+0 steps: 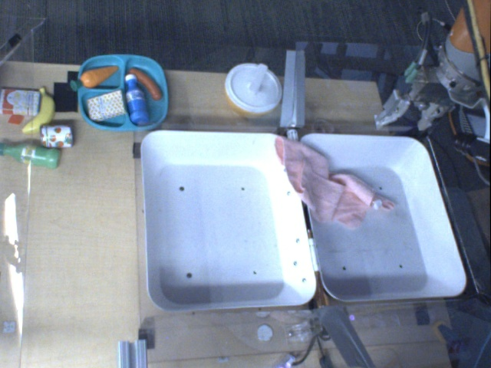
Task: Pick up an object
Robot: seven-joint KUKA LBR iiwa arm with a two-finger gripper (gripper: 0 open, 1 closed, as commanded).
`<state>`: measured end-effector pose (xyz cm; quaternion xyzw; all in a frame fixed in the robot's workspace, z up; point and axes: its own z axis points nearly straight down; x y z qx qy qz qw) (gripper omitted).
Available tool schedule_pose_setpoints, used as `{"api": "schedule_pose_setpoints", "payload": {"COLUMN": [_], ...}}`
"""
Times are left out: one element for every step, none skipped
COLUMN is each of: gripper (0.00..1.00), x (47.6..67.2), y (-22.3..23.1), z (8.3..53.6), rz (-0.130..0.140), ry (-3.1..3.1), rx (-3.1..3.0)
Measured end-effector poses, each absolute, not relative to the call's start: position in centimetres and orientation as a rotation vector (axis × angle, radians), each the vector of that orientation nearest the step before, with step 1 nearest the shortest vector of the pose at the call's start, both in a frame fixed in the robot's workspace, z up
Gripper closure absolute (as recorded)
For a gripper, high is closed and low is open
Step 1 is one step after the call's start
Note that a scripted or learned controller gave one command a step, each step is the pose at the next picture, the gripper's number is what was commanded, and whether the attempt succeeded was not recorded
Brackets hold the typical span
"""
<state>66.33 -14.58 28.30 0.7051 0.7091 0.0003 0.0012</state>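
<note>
at your far left, a banana (40,111), a small can (57,136) and a green bottle (31,155) lie on the bench. the blue divided tray (157,79) holds a carrot (100,76), a sausage (149,85) and a blue bottle (136,100). a white lidded cup (253,88) stands beyond the left bin (222,221). the pink cloth (326,186) drapes over the shared rim into the right bin (391,228). the gripper (405,112) hovers above that bin's far right corner, holding nothing; you cannot tell how its jaws stand.
</note>
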Motion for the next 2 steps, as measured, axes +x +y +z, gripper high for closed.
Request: {"api": "schedule_pose_setpoints", "payload": {"gripper": [0.00, 0.00], "x": [65.5, 63.0], "y": [-17.4, -17.9], "z": [21.7, 9.7], "rz": [0.000, 0.007], "ry": [2.160, 2.229], "rx": [2.278, 2.205]}}
